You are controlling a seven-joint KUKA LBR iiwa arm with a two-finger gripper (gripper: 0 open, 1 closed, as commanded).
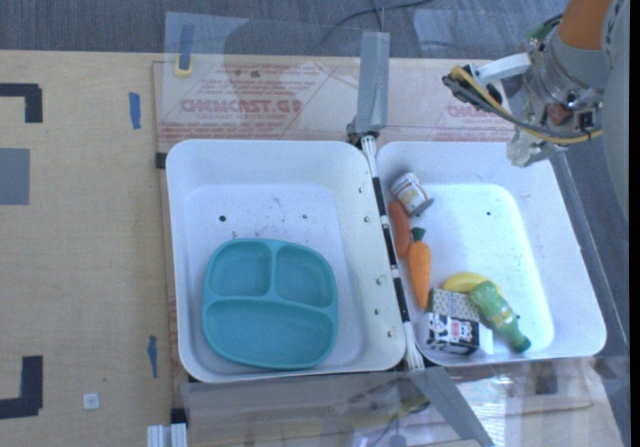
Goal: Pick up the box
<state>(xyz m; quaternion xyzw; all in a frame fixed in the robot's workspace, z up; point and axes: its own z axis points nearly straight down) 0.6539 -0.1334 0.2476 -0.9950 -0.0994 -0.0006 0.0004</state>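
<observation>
The box (453, 323) is small, black and white with a checkered top. It lies in the near left corner of the right bin (560, 265), touching a green bottle (501, 316) on its right. My gripper (524, 149) hangs over the far right rim of that bin, well away from the box and with nothing seen in it. Grey wrist hardware and cables sit above it, under the orange band.
In the right bin, a small can (410, 193) and two carrots (418, 270) lie along the left wall, and a banana (464, 282) sits just behind the box. The left bin (190, 185) holds a teal divided plate (269, 303).
</observation>
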